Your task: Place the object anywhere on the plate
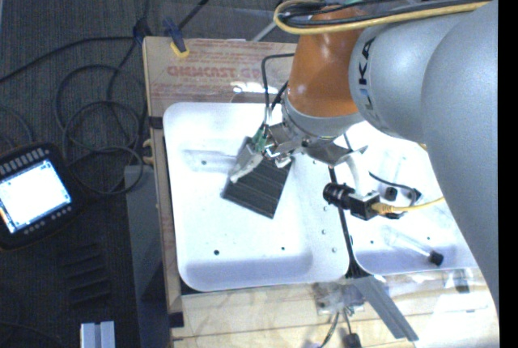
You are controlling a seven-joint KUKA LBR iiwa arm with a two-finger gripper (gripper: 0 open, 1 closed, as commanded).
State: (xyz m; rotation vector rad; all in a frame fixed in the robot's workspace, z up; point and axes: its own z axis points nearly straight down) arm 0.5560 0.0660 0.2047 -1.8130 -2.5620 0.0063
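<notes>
A dark ribbed rectangular slab (255,190) lies tilted near the middle of the left white bin (194,257). My gripper (261,154) hangs right over the slab's upper edge, below the orange band of the arm (324,71). A pale metal finger (243,166) reaches down to the slab's upper left corner. The wrist hides the rest of the gripper, so I cannot make out whether it grips the slab or only touches it.
The grey arm covers most of the right bin (405,257). A black fitting (344,195) with a yellow cable (405,207) hangs over the ridge between the bins. A thin rod with a dark tip (434,257) lies in the right bin. A lit tablet (32,194) sits on the floor at left.
</notes>
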